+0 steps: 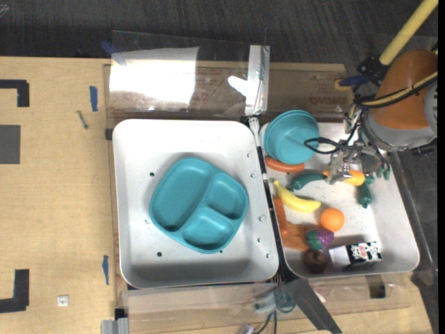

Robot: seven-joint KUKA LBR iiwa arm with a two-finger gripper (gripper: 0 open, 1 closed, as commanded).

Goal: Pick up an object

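Nearest the camera, a teal divided plate (200,202) lay in the left bin (132,145). Rightward, a banana (297,200) and orange (332,219) sat in the right bin (403,235), light, smooth, best pinched mid-body. Above them hung the gripper (338,173), finger state unclear.

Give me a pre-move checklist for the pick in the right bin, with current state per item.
1. Gripper positioned over the right bin: ok, it sits at the bin's upper part, beside the teal bowl.
2. Object under the gripper: ok, a dark green vegetable toy and a yellow-orange piece lie right by it.
3. Jaws open or shut: cannot tell, cabling hides them.
4. Object already held: cannot tell, nothing visibly between the jaws.
5. Target isolated: not ok, the banana, orange ball and other toys crowd close.
6. Drop zone: ok, the left bin holds the teal divided plate.
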